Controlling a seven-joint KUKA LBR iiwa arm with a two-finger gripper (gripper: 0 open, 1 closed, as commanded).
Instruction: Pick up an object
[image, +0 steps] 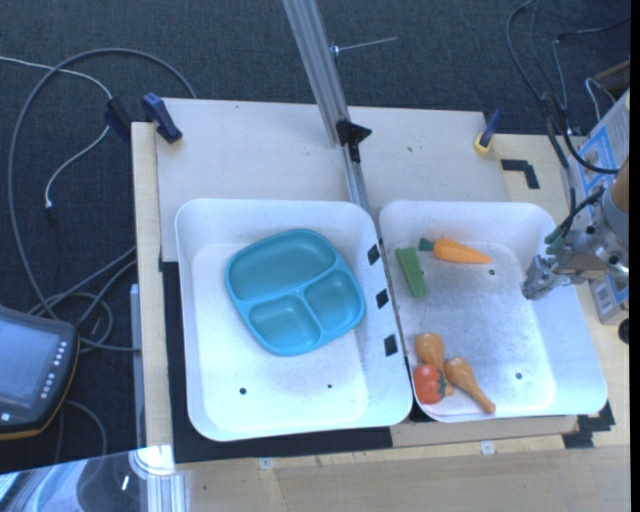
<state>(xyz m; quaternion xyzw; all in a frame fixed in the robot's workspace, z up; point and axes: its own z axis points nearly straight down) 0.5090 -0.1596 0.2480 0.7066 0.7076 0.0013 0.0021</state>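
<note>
The carrot (461, 252) lies well apart from the tool (540, 277); it looks light, stiff and slick, best pinched across its thicker middle. I cannot tell the tool's state.

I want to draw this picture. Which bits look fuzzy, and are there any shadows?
In the camera view, the gripper at the right bin's edge looks soft and blurry; the carrot and blue plate look sharper; shadows are faint, so the light is even.
</note>
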